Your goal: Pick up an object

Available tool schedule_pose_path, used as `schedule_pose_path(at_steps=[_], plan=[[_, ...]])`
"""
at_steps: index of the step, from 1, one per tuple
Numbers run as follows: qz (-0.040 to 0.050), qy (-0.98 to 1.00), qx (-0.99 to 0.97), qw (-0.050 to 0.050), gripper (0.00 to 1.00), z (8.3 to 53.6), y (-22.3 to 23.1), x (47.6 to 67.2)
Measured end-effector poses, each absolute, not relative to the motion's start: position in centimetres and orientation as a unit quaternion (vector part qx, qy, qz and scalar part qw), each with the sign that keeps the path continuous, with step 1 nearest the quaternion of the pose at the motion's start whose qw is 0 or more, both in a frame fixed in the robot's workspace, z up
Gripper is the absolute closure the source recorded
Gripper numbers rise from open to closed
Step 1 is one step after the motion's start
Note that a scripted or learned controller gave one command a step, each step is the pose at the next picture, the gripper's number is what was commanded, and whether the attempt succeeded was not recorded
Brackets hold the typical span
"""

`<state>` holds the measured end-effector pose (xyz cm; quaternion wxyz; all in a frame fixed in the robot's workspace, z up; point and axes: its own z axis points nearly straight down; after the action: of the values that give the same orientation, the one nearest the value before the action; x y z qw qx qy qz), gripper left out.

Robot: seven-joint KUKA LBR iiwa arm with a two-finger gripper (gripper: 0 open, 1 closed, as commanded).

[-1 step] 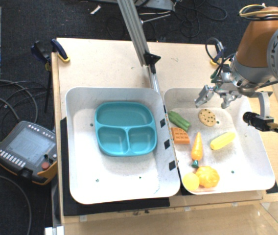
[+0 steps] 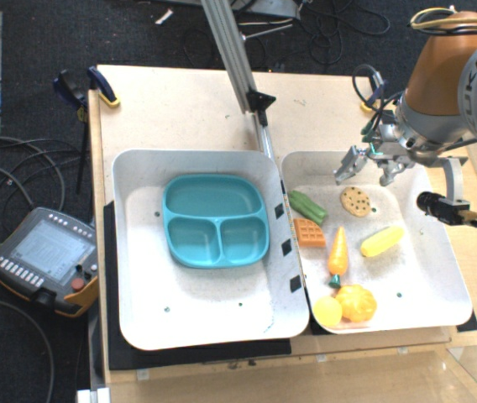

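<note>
Cookie: round, speckled, lying flat in the upper part of the right bin, nearest item to my fingers, just below and between them; no long axis, so any approach angle should serve. My fingers: spread wide, holding nothing, hovering over the bin's upper wall. Green bean pod: left of the cookie, slanted, near apart. Orange waffle piece: below the pod. Carrot: upright, tip down, below the cookie. Yellow corn-like piece: right of the carrot, slanted. Yellow and orange fruits: at the bin's lower edge. Left bin: carries a teal divided plate. Judgement: nothing crowds the cookie; straight descent looks open.
</note>
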<state>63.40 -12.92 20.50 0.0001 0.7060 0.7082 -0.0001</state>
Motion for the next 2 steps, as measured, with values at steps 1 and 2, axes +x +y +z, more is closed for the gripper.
schedule_pose_path(at_steps=[1,2], plan=[[-0.0018,0.709,0.706,-0.002,0.00,14.2,-12.5,63.8],[0.0026,0.708,0.707,0.005,0.00,10.1,-12.5,64.1]])
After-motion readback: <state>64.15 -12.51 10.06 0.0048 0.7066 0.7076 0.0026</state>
